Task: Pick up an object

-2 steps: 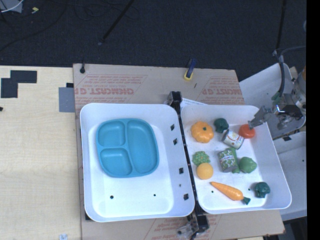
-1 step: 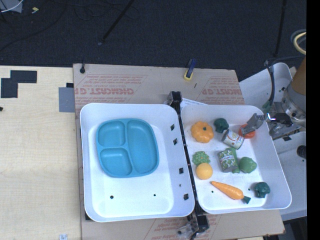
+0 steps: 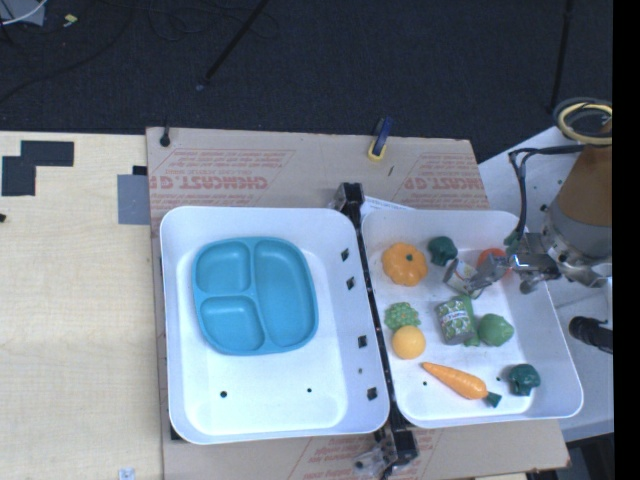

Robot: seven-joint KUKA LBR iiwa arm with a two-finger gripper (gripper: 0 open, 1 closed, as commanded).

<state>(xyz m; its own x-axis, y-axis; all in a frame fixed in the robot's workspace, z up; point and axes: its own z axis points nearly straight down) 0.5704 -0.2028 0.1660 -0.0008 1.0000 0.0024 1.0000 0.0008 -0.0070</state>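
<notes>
The right bin (image 3: 560,388) holds several toy foods: an orange fruit (image 3: 404,264), a dark green piece (image 3: 441,249), a small broccoli (image 3: 402,316), a yellow lemon (image 3: 408,342), a green packet (image 3: 456,321), a light green fruit (image 3: 494,329), a carrot (image 3: 455,380) and a dark green vegetable (image 3: 521,377). My gripper (image 3: 470,275) reaches in from the right and hangs low in the bin's upper middle, just above the green packet. A red object (image 3: 492,258) shows right beside the gripper, partly hidden by it.
The left bin (image 3: 200,408) carries a blue divided plate (image 3: 255,295). A black divider with clips (image 3: 365,308) runs between the bins. The arm's grey body (image 3: 585,218) stands over the right bin's far right edge.
</notes>
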